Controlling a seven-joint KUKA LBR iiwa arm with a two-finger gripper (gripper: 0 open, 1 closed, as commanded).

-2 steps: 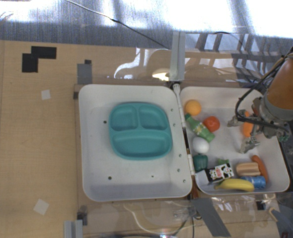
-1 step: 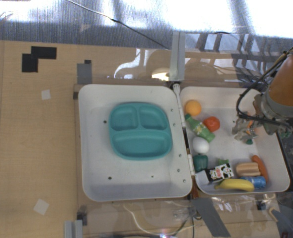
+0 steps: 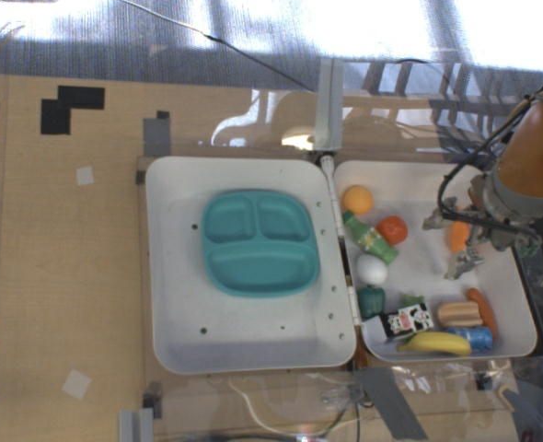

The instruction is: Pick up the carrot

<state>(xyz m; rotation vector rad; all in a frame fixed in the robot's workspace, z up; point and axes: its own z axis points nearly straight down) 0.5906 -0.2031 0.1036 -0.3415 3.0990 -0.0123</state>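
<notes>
A: Where's your tool right now?

B: My grey two-finger gripper hangs over the right white bin, in the right-middle of the frame. An orange stub shows between the two fingers, so I read them as closed narrow on the small orange carrot. It's partly hidden, so that's a judgement.

A: Which way does it lie?

B: Only a short piece shows. The long axis seems to run roughly up-down in the frame, slightly tilted. Which end is the tip, I can't tell.

A: Risks?

B: Two. The grip looks to be near one end; if so, the carrot could pivot or slip out on the lift. Second, look-alikes: a long orange-red sausage-shaped piece sits at the lower right of the bin beside a tan bread roll, and an orange ball and red tomato sit to the left. If what I hold isn't the carrot, the pick is wrong.

A: The left bin?

B: Holds a teal divided plate, well apart.
</notes>
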